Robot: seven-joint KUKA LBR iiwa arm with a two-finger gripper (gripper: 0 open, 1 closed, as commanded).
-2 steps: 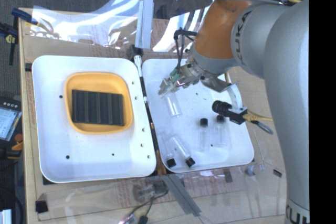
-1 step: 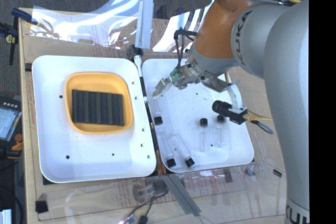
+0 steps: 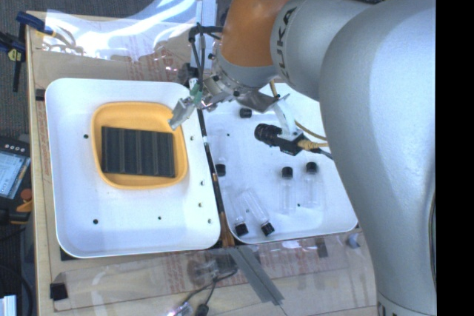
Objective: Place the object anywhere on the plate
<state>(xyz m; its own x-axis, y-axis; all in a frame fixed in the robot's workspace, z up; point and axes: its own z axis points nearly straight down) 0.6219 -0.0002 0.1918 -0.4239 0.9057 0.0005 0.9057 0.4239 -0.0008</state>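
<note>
A yellow plate (image 3: 138, 147) with a dark ridged centre lies in the left white bin (image 3: 74, 218). The gripper (image 3: 181, 115) hangs over the plate's upper right rim, close to the divide between the two bins. Its tip is small and grey, with a greenish bit just above it. Whether anything is in it cannot be made out. Several clear vials with black caps lie in the right bin (image 3: 337, 214), among them one (image 3: 286, 185) near the middle and one (image 3: 255, 214) toward the front.
The big grey arm with its orange band (image 3: 252, 18) covers the right bin's far side and right edge. A black fitting with a yellow cable (image 3: 278, 137) sits above the right bin. Crumpled clear plastic (image 3: 126, 29) lies behind the left bin.
</note>
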